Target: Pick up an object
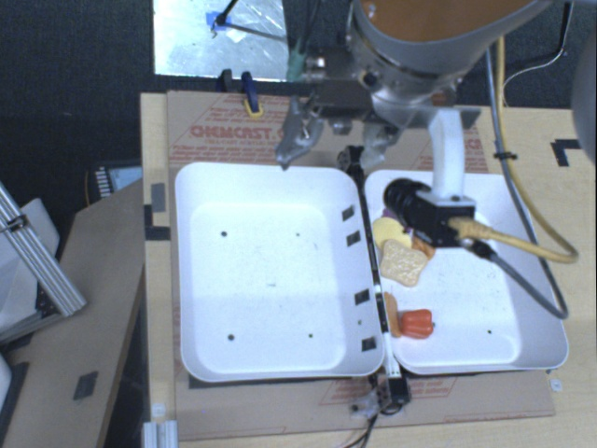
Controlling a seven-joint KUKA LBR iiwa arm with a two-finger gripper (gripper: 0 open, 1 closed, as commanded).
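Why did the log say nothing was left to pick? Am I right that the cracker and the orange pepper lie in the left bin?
Not quite. The camera view shows the cracker and the orange pepper lying in the right bin, near the divider, not the left bin.

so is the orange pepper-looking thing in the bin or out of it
In. The small orange pepper-shaped toy lies on the floor of the right shallow white bin, near the divider between the bins.

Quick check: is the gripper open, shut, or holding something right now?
Gripper: open, holding nothing, raised over the far edge where the two bins meet.
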